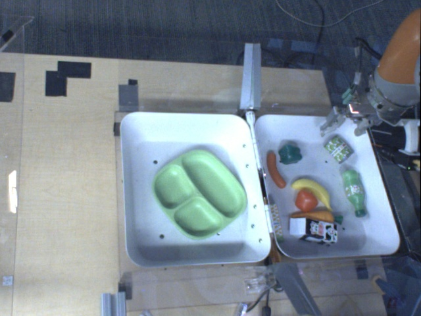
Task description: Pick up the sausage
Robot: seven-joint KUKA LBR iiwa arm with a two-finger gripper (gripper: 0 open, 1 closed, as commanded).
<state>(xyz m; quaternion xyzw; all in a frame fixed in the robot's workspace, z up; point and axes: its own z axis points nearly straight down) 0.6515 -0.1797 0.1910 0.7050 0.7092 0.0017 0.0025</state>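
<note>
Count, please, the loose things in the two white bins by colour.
Green: 4 (plate, pepper, bottle, packet)
Red or orange: 3 (sausage, tomato, carrot)
Yellow: 1 (banana)
White and black: 1 (carton)
Total: 9

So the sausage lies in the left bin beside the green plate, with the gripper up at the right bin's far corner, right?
Not quite. The camera view shows the sausage in the right bin, near its left wall. The green plate sits alone in the left bin. The gripper part is correct.
</note>
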